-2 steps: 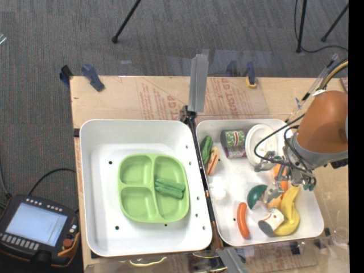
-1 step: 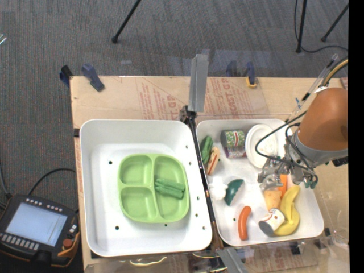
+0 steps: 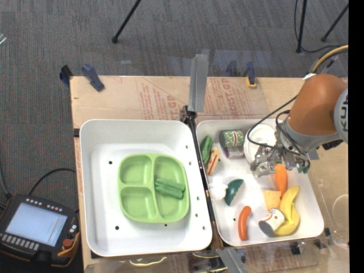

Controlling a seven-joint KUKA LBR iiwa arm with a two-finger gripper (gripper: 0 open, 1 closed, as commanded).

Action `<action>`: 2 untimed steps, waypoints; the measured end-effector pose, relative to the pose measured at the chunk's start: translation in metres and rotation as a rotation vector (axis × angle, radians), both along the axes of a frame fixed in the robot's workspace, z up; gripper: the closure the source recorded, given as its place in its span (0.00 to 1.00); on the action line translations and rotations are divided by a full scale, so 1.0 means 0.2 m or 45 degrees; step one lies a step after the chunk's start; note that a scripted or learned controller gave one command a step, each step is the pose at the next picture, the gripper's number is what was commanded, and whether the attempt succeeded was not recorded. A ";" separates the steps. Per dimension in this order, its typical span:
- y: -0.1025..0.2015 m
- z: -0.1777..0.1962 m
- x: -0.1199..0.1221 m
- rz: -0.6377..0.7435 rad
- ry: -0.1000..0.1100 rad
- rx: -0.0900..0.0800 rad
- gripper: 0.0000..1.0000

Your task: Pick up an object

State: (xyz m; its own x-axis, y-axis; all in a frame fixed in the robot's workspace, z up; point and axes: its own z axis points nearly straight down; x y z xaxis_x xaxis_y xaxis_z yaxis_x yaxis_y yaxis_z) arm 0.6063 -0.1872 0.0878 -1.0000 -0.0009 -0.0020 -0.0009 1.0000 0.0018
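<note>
- We see the left bin [image 3: 91, 152] holding a green divided plate [image 3: 136, 201], with a green bean-like piece [image 3: 169, 187] lying across its right compartments.
- We see the right bin [image 3: 315, 209] crowded with small toy foods, and the arm [image 3: 315, 104] reaches in over its far right part.
- We place the gripper [image 3: 272, 162] low over the bin, just beside a white cup [image 3: 259, 136] and touching or nearly touching the top of the carrot [image 3: 281, 178]; we cannot tell how its fingers stand, since the metal parts blur together.
- We judge the carrot the likeliest thing to pick: it lies right of centre in the right bin, pointing near to far, between the gripper and the banana [image 3: 291, 209].
- We expect it to be light, stiff plastic, smooth and somewhat slippery, so we would take it across its thicker middle, not the tapering tip.
- We note a cheese wedge [image 3: 272, 199] close on its near left side, which could crowd one finger.
- We also see a can [image 3: 231, 143], a dark green piece [image 3: 233, 190] and a red sausage [image 3: 244, 222] farther left, well apart from the gripper.
</note>
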 end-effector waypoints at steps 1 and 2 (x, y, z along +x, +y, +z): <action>-0.04 0.00 0.19 0.111 0.013 0.001 1.00; -0.04 0.06 0.19 0.109 0.007 0.003 1.00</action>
State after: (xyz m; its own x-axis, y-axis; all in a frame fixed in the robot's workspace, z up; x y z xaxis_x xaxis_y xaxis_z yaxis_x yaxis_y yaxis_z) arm 0.6452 -0.1952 0.0999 -0.9963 -0.0860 0.0033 -0.0860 0.9963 0.0041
